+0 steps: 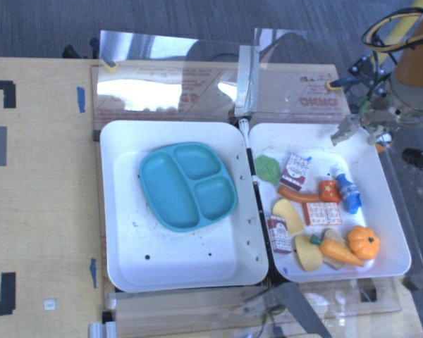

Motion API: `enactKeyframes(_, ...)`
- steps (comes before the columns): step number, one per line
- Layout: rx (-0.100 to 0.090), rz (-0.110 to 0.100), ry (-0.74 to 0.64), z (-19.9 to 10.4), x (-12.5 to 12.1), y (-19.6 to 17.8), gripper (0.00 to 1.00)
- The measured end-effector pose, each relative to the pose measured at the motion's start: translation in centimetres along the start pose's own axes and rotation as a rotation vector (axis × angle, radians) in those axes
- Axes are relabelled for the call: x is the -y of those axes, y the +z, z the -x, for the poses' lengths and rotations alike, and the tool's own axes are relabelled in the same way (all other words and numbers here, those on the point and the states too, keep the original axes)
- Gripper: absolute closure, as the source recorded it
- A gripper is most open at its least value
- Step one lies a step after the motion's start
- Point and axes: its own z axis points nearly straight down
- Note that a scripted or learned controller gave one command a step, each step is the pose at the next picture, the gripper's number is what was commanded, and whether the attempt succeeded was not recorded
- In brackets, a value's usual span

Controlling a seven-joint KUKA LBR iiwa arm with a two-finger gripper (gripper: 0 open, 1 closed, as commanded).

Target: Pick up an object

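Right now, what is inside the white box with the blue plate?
Inside the left bin lies the blue divided plate, with a few dark specks on the floor around it. Whatever is under the plate is covered.

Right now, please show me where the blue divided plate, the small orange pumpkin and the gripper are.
blue divided plate (170,187): camera view, on its long left compartment.
small orange pumpkin (363,243): camera view, on its round body.
gripper (358,131): camera view, between its fingertips.

Red print marks the clear panels (296,94) behind the bins — too blurred to read.
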Motion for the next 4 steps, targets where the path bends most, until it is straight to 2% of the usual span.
enactKeyframes(1, -0.017, 0.002, -0.043, -1.3, 4.7, 6.4, 0.00)
enactKeyframes(2, -0.006, 0.006, -0.101, -2.1, 9.1, 7.0, 0.00)
enactKeyframes(3, 0.000, 0.005, -0.097, -1.7, 9.1, 6.3, 1.00)
enactKeyframes(4, -0.002, 0.005, -0.045, -9.7, 2.9, 7.1, 1.00)
